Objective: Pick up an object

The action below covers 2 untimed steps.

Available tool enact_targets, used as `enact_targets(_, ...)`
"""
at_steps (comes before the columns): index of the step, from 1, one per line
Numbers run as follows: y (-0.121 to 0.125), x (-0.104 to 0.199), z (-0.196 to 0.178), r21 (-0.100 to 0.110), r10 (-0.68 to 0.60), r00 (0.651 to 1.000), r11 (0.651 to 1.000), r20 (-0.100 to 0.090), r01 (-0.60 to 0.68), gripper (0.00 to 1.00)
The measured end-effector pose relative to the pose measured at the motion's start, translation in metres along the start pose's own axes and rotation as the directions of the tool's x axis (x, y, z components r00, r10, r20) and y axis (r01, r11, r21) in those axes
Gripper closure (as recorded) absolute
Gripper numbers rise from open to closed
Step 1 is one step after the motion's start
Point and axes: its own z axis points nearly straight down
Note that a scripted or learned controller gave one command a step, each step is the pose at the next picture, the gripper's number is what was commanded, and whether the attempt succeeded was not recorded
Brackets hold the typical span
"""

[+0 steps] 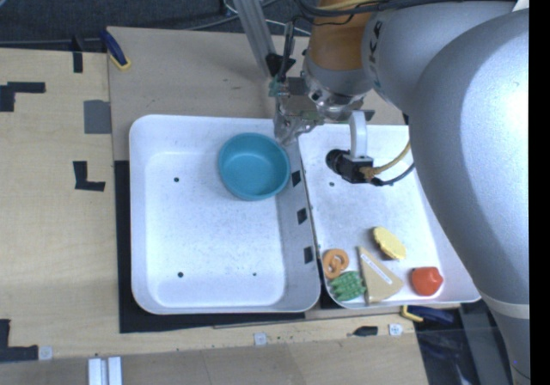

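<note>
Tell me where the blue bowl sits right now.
The blue bowl sits in the left bin, near its top right corner beside the divider between the bins, with the gripper just above its right rim in the camera view.

a robotics lab: taped bench [198, 74], twin white bins [155, 203].
</note>
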Motion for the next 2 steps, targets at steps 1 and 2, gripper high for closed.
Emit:
enact_targets(1, 0.0201, 0.0469, 0.0061, -0.001, 0.001, 1.000, 1.000, 0.000, -0.001, 1.00)
enact_targets(2, 0.0200, 0.0449, 0.0057, -0.001, 0.003, 1.000, 1.000, 0.001, -0.003, 0.00)
